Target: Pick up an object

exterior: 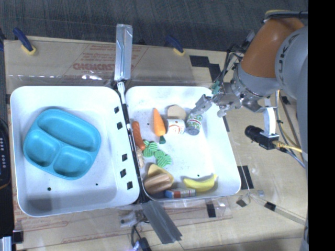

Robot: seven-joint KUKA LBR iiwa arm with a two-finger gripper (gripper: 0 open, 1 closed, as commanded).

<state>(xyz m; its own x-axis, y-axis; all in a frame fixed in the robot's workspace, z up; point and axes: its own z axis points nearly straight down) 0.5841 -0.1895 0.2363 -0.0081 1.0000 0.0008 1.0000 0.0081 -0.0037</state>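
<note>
Two white bins: left bin (21, 140) with one blue divided tray (62, 142). Right bin (222, 140): one carrot (158, 121), one banana (200, 182), one bread roll (157, 180), one small can (193, 124), green pieces (157, 153). Gripper (201, 104) over upper right corner, just above can; finger spread unreadable, nothing seen held.

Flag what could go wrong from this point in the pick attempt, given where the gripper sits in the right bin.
The gripper sits low by the small can, close to the right bin's far wall, so it may scrape the rim. The can lies beside a white cup and a bread piece, so a grasp could nudge those instead. The carrot is also near and could roll.
</note>
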